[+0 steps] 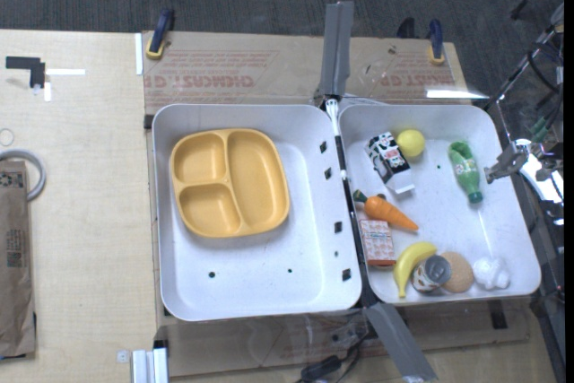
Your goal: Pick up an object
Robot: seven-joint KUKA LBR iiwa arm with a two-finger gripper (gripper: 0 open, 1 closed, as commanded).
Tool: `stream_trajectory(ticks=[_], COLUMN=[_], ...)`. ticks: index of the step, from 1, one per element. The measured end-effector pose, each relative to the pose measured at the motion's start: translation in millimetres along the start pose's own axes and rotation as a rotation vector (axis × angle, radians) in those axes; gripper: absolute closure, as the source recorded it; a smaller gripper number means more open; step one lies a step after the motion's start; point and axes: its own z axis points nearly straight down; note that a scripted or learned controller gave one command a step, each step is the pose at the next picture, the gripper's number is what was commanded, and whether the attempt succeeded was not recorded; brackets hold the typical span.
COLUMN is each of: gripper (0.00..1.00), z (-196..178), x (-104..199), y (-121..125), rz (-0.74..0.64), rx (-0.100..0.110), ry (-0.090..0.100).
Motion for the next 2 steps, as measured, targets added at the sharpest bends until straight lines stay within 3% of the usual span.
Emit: stream_trajectory(ticks=[1, 2], gripper=[0.0, 0.0], z=[-72.6, 53.3], x=[-2.6, 16.8], y=[-8.4, 62.8], rz=[0.064, -0.092], rx=[-0.001, -0.001], ry=[-0.001, 0.0])
